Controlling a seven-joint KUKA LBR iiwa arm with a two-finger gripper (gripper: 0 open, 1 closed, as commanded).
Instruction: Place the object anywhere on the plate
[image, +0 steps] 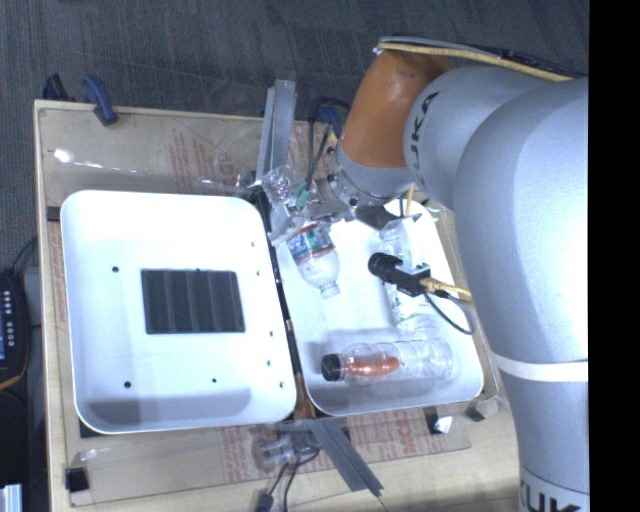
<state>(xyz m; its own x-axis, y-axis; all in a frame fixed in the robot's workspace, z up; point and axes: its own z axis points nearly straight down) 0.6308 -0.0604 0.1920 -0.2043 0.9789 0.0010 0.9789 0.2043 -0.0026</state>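
Your gripper (300, 205) is at the right bin's (455, 385) far left corner, clenched on a clear water bottle (313, 255) that hangs cap-down. It's light, smooth and slippery, likely to crush or swing, so grip mid-body at the label. The dark ridged plate (192, 300) lies mid-left bin (100, 230). Count three clear bottles: yours, one with amber liquid (375, 365) along the near wall, another (410, 300) beside it.

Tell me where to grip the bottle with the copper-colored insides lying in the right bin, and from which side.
Judging by its pose, take the bottle with the copper-colored contents across its mid-body, from straight above. It lies flat along the right bin's near wall, black cap pointing left, so fingers should close across the narrow width. The clear bottle end-on at its right leaves the middle freest.
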